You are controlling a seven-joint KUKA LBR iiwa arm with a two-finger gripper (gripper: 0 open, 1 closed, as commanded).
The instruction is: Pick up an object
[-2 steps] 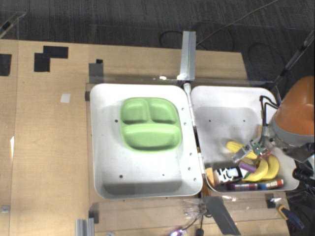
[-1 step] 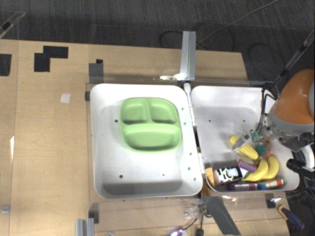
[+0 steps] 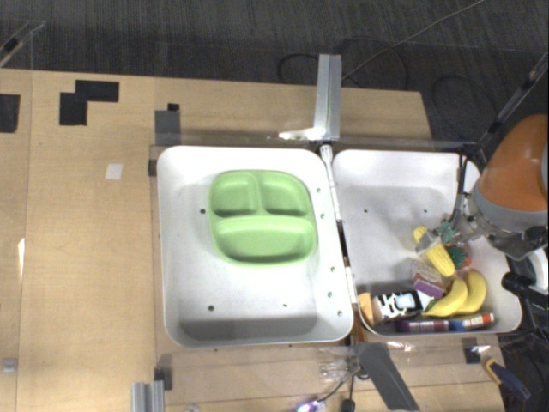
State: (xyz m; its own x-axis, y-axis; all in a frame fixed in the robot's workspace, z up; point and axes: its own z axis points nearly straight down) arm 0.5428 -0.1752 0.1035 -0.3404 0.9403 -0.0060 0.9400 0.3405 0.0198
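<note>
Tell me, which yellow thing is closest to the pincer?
The corn, just under the pincer. The banana lies further down, by the marker.

The right bin point(image 3: 386, 187) lies open across its upper and left floor, from 9 through 12 o'clock, while the clutter crowds toward 5 o'clock: a banana point(image 3: 463, 297), a corn cob point(image 3: 438, 258), a marker point(image 3: 446, 323) and a small black-and-white box point(image 3: 400, 302) packed close against the lower wall. The arm point(image 3: 515, 183) blocks the 3 o'clock side. In the left bin point(image 3: 184, 256) the green divided plate point(image 3: 262, 215) fills the upper middle, leaving bare floor at 6 o'clock.
</note>
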